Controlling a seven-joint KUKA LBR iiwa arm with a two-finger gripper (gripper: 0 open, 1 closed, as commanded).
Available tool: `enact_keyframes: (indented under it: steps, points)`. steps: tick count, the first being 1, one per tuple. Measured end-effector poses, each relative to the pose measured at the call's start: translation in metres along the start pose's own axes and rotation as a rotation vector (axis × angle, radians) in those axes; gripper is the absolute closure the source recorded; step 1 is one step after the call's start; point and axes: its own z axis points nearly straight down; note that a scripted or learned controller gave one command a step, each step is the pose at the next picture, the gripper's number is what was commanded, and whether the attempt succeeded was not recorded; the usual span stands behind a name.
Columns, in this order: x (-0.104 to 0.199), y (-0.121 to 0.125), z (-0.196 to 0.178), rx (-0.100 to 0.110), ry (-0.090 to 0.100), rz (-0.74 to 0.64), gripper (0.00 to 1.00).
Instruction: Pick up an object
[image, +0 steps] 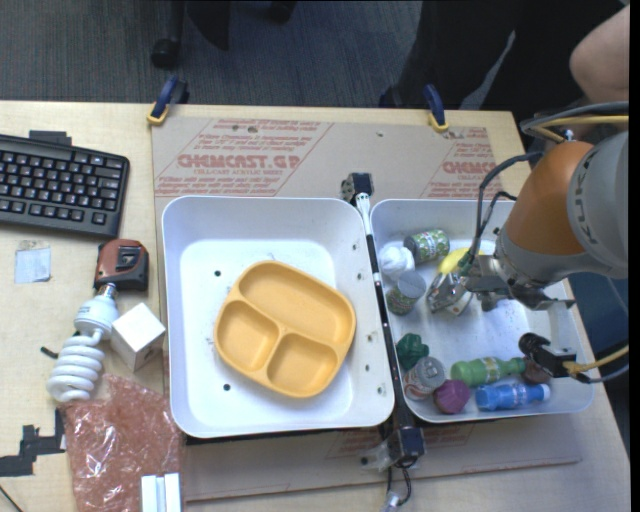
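The right bin (560, 320) holds several small objects. Along its near side lie a green bottle (485, 370), a blue bottle (510, 396), a purple ball (452, 397) and a round silvery lid (427, 375), with a dark green piece (410, 350) beside them. Farther back are a patterned green can (428, 243), a white-capped item (395, 260), a grey can (405, 292) and a yellow piece (455, 262). My gripper (447, 292) hangs low over the bin's middle, just right of the grey can and below the yellow piece. I see nothing clearly held in it.
The left bin (190, 330) carries a yellow divided plate (285, 328). Left of the bins lie a keyboard (60, 185), a tape measure (122, 264), a spiral light bulb (82, 350), a white cube (138, 335) and a pink plastic bag (120, 440).
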Motion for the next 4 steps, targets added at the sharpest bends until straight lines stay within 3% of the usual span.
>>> enact_keyframes:
  steps: [1,2,3,4]
  points:
    - [0.029,0.036,-0.002,-0.005,-0.007,0.001,0.0]
    - [0.031,0.036,-0.011,-0.005,-0.005,-0.002,1.0]
    - [0.064,0.081,-0.113,0.0,-0.001,-0.003,1.0]
    - [0.038,0.037,-0.1,0.001,-0.001,0.0,1.0]
